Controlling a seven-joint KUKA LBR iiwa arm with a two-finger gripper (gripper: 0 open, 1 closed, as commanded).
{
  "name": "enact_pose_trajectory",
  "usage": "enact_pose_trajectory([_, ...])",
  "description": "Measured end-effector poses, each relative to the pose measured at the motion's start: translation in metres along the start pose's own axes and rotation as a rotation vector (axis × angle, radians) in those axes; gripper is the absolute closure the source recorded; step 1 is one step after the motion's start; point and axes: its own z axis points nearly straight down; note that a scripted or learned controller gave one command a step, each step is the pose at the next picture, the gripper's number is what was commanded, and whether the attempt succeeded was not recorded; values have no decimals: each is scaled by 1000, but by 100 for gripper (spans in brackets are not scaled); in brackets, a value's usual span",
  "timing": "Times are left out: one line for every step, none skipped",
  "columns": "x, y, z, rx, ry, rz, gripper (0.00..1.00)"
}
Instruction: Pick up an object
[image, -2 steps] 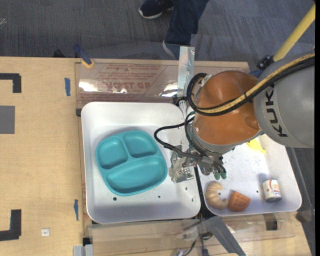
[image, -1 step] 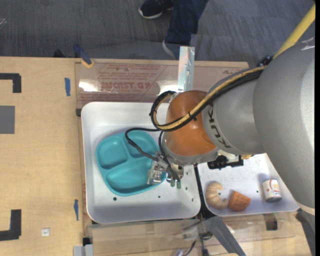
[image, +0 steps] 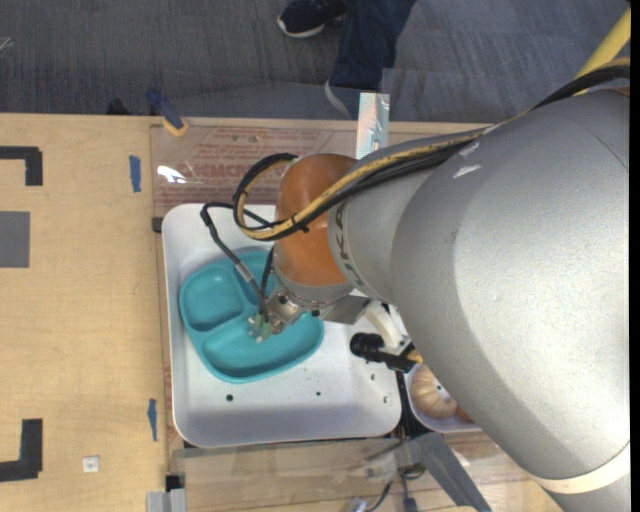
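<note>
A grey robot arm (image: 520, 260) with an orange band (image: 305, 230) reaches in from three o'clock, and its small gripper (image: 263, 326) sits down on a teal divided dish (image: 225, 320), at the ridge between the dish's two hollows; whether it is spread or pressed together cannot be told. The dish lies in the nine o'clock half of a shallow white bin (image: 290, 410), with a tan object (image: 432, 395) at the bin's five o'clock side, partly hidden by the arm. The bin rests on a light wooden bench (image: 80, 300) marked with black and blue tape, and at twelve o'clock is grey carpet where a person's dark shoe (image: 308, 15) stands.
</note>
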Motion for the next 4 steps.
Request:
enact_pose_trajectory([24, 7, 0, -4, -3, 521, 100])
enact_pose_trajectory([-5, 46, -100, 8, 4, 812, 100])
enact_pose_trajectory([41, 12, -104, 22, 0, 1373, 100])
enact_pose_trajectory([59, -8, -126, 18, 4, 948, 100])
